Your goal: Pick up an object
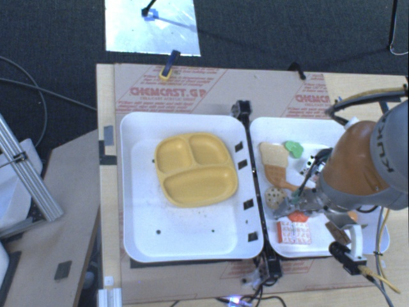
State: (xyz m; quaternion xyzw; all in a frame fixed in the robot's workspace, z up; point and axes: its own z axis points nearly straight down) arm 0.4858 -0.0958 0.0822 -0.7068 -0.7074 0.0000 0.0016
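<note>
A: What is seen from the one camera above the tabletop (77, 165)?

B: Two white bins are set side by side. In the left bin (137, 235) a yellow plate (195, 169) with three compartments is laid. In the right bin (319, 128) small things are gathered toward its left half: a green piece (294, 148) at the far side, a tan slice (275, 155) just beside it, a dotted ball (275, 197) nearer, and a red-and-white packet (295, 229) at the near edge.

A: And the tool?

B: The tool (300, 197) is lowered into the right bin, between the ball and the packet, under the grey arm (358, 165). Whether it is wide or narrow cannot be told; the end is dark and partly covered by the wrist. Nothing is seen held.

A: How should the pick be done well?

B: One thing should be singled out, probably the ball or the packet, since both lie close to the tool. A straight descent is advised, so that neighbours are not nudged. The packet is flat and could slip; the ball could roll off toward the bin wall.

A: Can any writing be read?

B: "CHEMCAST GP" is printed in red on the brown sheet (169, 91) beyond the bins, and repeated at the far right. Letters on the arm are cut off and cannot be made out.
</note>
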